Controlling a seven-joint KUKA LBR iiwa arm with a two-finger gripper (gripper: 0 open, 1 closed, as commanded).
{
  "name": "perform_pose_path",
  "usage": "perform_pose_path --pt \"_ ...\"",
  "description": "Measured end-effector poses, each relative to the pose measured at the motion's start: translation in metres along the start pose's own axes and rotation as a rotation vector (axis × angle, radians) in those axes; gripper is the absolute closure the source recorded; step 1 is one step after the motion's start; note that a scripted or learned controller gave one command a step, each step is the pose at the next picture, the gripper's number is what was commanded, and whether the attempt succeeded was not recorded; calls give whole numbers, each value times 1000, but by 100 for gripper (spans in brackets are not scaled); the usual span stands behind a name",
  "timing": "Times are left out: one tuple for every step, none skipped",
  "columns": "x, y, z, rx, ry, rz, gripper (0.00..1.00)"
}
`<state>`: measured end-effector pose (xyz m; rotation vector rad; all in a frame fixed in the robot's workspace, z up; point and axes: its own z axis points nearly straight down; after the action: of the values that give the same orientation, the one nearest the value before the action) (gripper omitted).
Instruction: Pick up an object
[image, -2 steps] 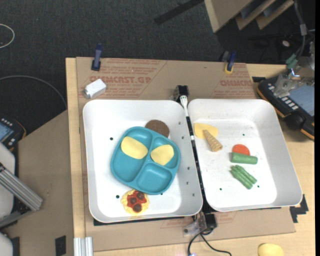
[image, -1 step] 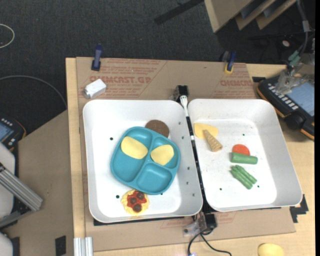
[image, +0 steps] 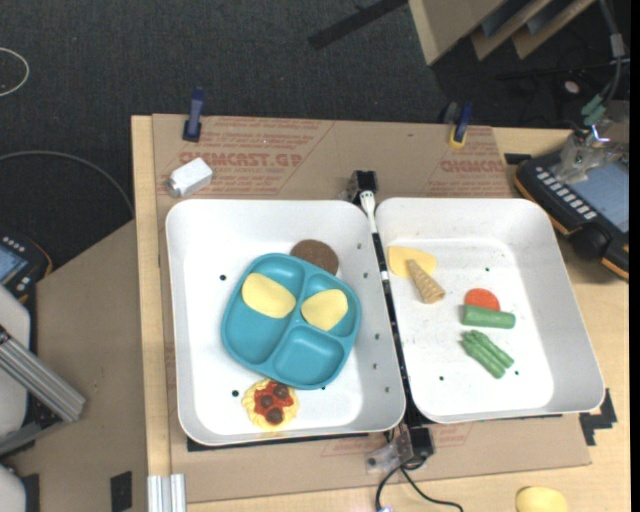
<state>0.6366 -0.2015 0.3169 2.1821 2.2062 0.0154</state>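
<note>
Gripper state I cannot tell. Left bin: one glossy blue three-well tray, two smooth yellow ovals in its two far wells, one brown disc at its far rim, one yellow slice dotted red at its near rim. Right bin: one ridged tan cone overlapping a flat yellow piece, one red round, two green pods.

Cardboard sheet — red print "CAST", partly legible, rest unclear

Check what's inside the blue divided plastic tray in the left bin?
The blue divided tray holds two yellow pieces, one per upper compartment. A brown disc is partly hidden behind it.
</note>
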Motion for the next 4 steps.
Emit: perform_pose_path --pt "0 1 -11 -4 -2 -1 100" --pt "-1 2 -22 -8 -4 -2 100" --pt "-1 3 -32 -11 -6 -3 100" --pt "-1 4 -43 -15 -8 -3 100"
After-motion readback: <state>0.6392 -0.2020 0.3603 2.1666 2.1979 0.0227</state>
